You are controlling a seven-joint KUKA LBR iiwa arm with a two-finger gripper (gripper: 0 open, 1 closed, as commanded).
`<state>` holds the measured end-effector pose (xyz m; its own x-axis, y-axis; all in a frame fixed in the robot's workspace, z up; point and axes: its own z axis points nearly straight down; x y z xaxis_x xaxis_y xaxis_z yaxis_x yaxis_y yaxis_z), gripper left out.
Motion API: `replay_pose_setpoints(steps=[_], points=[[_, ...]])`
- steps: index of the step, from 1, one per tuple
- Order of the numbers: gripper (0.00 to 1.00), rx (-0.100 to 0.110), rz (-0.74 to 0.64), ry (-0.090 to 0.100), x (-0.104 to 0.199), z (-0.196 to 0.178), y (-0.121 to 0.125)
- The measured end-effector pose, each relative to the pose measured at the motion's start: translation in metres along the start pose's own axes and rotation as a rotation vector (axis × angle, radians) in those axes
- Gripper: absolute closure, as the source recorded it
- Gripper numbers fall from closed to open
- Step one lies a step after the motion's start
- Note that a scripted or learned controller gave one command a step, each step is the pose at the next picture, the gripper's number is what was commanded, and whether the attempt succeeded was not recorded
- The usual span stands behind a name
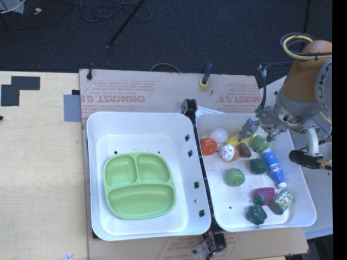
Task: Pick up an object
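My gripper [261,131] hangs over the far part of the right bin [303,199], its fingers spread open with nothing held between them. Just below it lies a light green piece [261,143], with a yellow piece [233,141] and a brown piece [245,150] to its left. Close by are a white egg shape [218,135], an orange ball [208,145] and a white ball with red marks [227,153]. Further toward the front lie a blue bottle [275,169], a green ball [235,176], a dark green piece [257,166] and a magenta piece [265,193].
The left bin [103,129] holds a light green divided plate [139,185]. A small printed can [282,201] and another dark green piece [256,215] lie at the right bin's front. The divider wall [196,161] runs between the bins.
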<state>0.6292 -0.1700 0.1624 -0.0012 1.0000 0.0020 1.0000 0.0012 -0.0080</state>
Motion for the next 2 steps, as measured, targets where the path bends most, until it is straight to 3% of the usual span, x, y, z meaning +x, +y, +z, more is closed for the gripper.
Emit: replay_pose_setpoints(steps=[1,2], points=[[0.0,-0.001,-0.005,0.0,0.004,0.062,0.006],[0.0,-0.005,-0.004,0.001,0.006,0.075,0.007]])
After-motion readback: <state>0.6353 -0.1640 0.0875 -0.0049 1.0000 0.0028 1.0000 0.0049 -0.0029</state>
